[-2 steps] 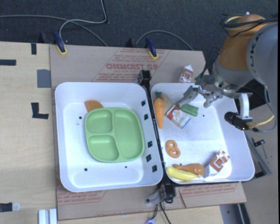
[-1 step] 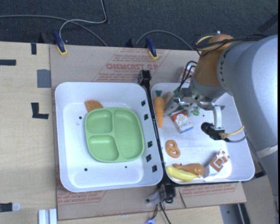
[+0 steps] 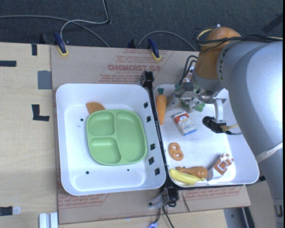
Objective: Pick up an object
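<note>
Camera view: gripper, grip state unreadable, crowds right bin's far edge beside carrot.

Two shallow white plastic bins sit side by side: the left bin and the right bin.

The left bin holds one green divided plastic plate with three compartments, and one flat orange piece partly tucked under its far edge.

The right bin holds one orange toy carrot, one small red-and-white carton, one brown pretzel, one yellow toy banana, one orange-brown drumstick-shaped piece, and one red-and-white block.

Two blue-and-yellow clamps grip the cardboard sheet's far edge.
</note>
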Available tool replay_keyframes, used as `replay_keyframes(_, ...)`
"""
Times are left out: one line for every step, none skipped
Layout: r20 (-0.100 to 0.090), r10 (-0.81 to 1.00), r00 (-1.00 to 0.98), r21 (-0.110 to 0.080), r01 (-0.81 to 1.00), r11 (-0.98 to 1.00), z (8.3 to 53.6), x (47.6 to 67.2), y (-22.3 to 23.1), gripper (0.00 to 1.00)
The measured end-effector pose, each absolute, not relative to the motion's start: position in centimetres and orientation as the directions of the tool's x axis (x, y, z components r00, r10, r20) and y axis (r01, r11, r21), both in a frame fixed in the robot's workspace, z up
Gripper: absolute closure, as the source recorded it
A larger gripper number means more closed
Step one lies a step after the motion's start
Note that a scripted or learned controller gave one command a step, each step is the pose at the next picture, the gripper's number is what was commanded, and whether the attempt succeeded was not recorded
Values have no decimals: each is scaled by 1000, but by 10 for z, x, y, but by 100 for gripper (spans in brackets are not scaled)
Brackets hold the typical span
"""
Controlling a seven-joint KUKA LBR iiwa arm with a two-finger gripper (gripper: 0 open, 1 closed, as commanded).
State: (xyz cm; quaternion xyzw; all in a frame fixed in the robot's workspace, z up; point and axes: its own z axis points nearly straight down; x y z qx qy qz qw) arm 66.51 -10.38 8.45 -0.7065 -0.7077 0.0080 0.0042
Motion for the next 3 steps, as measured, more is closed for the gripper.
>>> replay_keyframes(-2, 1000, -1, 1, 1000, 1, 86, 635, -105, 0)
replay_keyframes(0, 1000, 0, -6, 1000, 0, 85, 667, -104, 0)
replay_keyframes(-8, 1000, 2, 2, 1000, -2, 86, 634, -98, 0)
